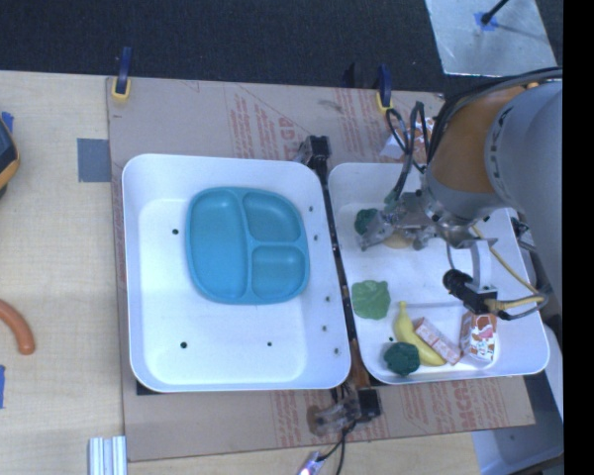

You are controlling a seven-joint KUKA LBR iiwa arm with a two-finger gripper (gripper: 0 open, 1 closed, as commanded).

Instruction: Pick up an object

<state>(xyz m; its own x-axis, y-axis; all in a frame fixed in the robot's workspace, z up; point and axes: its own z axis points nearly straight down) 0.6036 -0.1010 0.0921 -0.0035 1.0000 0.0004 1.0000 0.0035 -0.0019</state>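
Note that your gripper (374, 228) sits at the right bin's (528, 362) upper left, seemingly clamped on a dark green object (365, 222). The pale green lettuce piece (370, 299) lies just below, toward the bin's near edge.

A light wooden bench (49, 255) carries a cardboard sheet (228, 117) at centre frame, with a toy sausage (12, 325) at lower left.
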